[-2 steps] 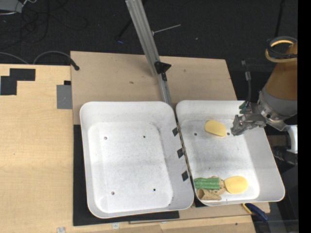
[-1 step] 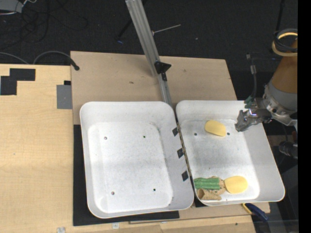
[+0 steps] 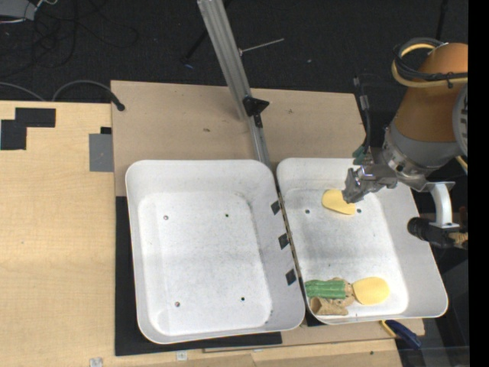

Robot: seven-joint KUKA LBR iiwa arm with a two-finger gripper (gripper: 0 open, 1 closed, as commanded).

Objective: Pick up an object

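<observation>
Even, fairly bright overhead light; the white bins glare slightly, the far floor is dim, perhaps underexposed.

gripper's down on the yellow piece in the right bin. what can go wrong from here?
1. The gripper meets the yellow piece at its right edge, not its middle; an off-centre grasp may slip or push it aside.
2. The piece looks flat and low, so the tips may scrape the right bin floor.
3. A miss leaves only the green object and yellow round object, crowded at the near wall.
</observation>
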